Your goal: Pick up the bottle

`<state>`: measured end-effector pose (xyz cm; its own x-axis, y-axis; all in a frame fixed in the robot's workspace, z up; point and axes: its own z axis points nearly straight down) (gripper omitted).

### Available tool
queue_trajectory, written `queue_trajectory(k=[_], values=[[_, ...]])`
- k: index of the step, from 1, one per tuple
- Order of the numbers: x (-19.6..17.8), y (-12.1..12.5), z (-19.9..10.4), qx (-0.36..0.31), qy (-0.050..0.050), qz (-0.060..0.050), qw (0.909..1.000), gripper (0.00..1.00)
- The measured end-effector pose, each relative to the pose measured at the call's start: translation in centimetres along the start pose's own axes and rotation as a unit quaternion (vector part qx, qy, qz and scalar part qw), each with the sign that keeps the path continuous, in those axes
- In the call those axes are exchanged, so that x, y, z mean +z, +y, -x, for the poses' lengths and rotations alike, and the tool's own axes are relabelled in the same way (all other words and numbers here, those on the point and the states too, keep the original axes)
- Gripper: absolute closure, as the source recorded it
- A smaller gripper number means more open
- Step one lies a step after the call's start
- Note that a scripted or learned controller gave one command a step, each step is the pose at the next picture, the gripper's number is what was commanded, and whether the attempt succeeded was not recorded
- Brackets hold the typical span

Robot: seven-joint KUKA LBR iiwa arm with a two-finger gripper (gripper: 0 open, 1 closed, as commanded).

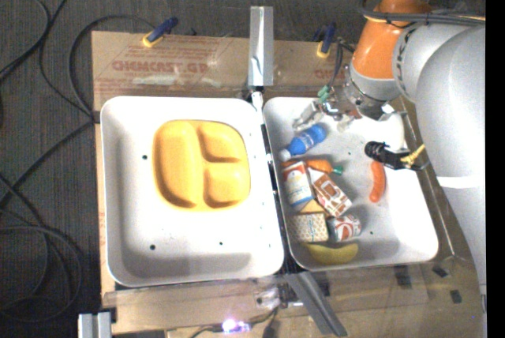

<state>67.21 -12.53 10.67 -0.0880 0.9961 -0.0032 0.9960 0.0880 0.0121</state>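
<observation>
Just bottle [306, 140] beside tool [325, 106]

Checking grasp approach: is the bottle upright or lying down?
Lying down. The bottle rests on its side in the right bin, long axis diagonal, beside the end effector.

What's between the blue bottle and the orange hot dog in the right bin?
Camera view: mostly bare white bin floor between the blue bottle and the orange hot dog; a small green bit lies along the lower edge.

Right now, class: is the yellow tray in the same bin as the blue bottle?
No: the yellow tray lies in the left bin, while the blue bottle lies in the right bin.
</observation>
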Motion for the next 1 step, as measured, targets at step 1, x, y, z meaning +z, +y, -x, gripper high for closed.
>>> queue_trajectory(k=[1], values=[[1.83, -2.49, -0.73, 0.004, -0.001, -0.003, 1.0000, 0.00]])
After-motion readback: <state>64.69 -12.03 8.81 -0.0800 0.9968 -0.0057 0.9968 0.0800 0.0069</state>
